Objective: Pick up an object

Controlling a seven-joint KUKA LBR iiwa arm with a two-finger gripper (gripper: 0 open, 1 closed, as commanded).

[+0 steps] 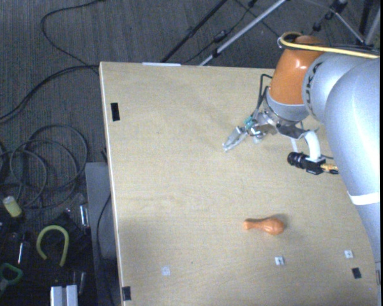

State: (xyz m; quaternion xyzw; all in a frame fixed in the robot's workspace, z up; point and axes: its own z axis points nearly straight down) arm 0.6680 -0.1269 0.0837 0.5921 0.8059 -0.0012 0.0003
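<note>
The end effector [233, 143] hangs over the upper middle part of the light wooden worktop [172, 171], at the end of the grey arm [345, 120] that comes in from the right. Its two thin fingers [237, 134] point to the left and lie close together, with only a narrow gap and nothing between them. The object to pick, a small orange thing shaped like a pear [266, 225], lies on its side on the worktop, well apart from the end effector, toward the near edge. On the floor at the left are black cables [38, 161].
</note>
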